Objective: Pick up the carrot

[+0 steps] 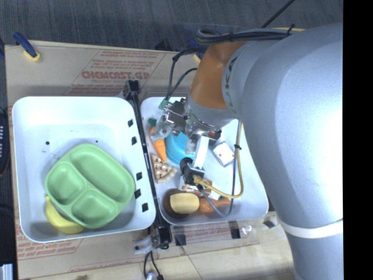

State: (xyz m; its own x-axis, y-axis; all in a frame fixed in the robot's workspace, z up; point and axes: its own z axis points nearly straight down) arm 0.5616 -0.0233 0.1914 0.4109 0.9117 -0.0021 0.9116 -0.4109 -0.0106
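Carrot (158, 147) lying in the right bin (256, 186) near its left wall, just left of a blue cup (175, 147). Long axis roughly up-down in frame, which end is the tip unclear. Gripper (167, 119) just above it, grip state impossible to tell.

Bins (35, 115): smooth white plastic, slight sheen. Green divided tray (90, 185): matt plastic. Arm (291, 127): smooth grey satin shell, glossy orange band (211, 77). Surface (111, 69): matt printed cardboard.
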